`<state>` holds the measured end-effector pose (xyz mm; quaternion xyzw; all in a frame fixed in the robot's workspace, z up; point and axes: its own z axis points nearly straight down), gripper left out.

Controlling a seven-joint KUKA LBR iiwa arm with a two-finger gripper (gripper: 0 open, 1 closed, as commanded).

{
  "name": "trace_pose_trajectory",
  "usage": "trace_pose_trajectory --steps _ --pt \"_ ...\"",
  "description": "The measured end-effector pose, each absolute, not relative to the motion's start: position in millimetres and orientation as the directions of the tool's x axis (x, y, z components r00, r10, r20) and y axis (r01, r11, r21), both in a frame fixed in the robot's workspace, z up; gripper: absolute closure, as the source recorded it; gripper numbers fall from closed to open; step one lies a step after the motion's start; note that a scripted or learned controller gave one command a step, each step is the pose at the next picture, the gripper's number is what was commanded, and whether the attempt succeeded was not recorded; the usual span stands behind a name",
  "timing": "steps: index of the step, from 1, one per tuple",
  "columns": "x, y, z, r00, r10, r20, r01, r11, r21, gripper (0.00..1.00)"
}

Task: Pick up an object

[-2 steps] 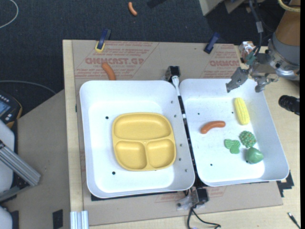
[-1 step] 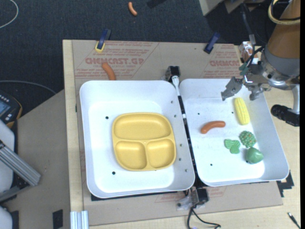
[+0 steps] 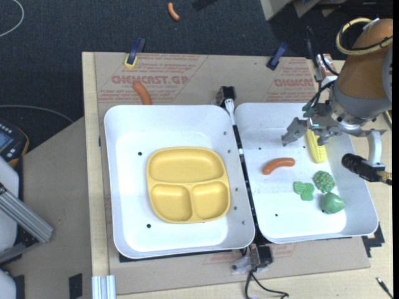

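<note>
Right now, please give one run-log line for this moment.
gripper: open, over corn cob | right bin: sausage lying free | grasp: none

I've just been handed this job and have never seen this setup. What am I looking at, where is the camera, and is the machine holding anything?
One camera looks down at a slant on a bench with two shallow white bins. The grey and orange robot arm reaches in from the right; its gripper is open over the right bin, holding nothing. That bin holds toy food: a yellow corn cob by the fingers, an orange sausage and three green pieces. The left bin holds a yellow divided plate. Another sausage lies on the board behind.
</note>
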<state>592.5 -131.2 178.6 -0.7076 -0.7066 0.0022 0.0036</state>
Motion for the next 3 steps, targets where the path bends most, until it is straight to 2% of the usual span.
trace_pose_trajectory --steps 2,3 --pt "591.5 -134 81 0.000 1.000 0.002 1.000 0.000 -0.006 0.00" --pt "593.3 -135 96 0.001 1.000 0.000 1.000 -0.001 0.001 1.00"
